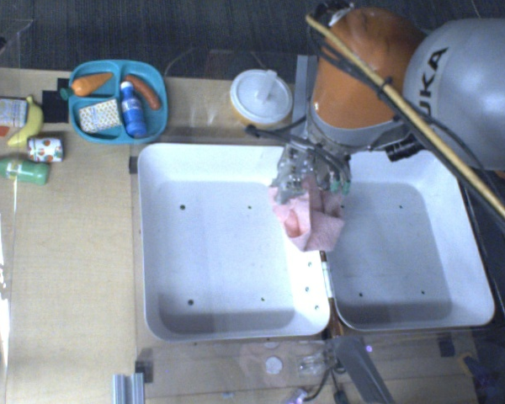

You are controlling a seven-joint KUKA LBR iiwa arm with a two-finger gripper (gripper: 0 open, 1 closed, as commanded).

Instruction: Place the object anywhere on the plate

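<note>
Two white bins sit side by side under your camera view: the left bin and the right bin, their inner walls touching along the middle. Your gripper hangs over that shared divide, at the far end of the bins, below the arm's orange band. A pink cloth droops directly beneath the fingers, its upper edge gathered between them, so the hand reads as clamped on the cloth. The cloth's lower part lies just over the left bin's right rim.

Well to the gripper's left, outside the bins, you have a blue divided plate holding toy food. Further left lie a banana, a small can and a green bottle. Just left of the gripper and beyond the bin's far wall stands a lidded cup.
</note>
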